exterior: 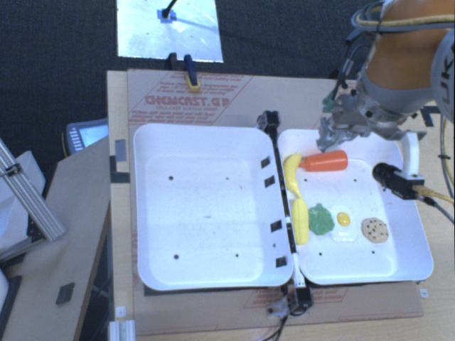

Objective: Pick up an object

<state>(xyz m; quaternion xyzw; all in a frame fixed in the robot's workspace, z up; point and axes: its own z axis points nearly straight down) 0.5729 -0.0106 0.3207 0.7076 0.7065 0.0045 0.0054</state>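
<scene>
Gripper (329,145), opening not discernible, is hovering just above the rigid, light, slippery-looking carrot (324,163), best grasped mid-body.

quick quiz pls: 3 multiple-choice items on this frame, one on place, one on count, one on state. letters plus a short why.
1. Which bin holds the toy food?
A. the bin on the left of the view
B. the bin on the right of the view
C. both bins

2. How many yellow pieces lie along the right bin's inner wall?
A. none
B. two
C. five

3. Where is the gripper?
A. just above the left end of the orange carrot, at the far side of the right bin
B. parked over the left bin
C. low over the cookie

Answers
1. B: the carrot, green piece, fried egg and cookie all lie in the right bin.
2. B: a banana and a second yellow piece lie end to end by the divider.
3. A: the fingertips sit right by the carrot's end; a grasp cannot be confirmed.
</scene>
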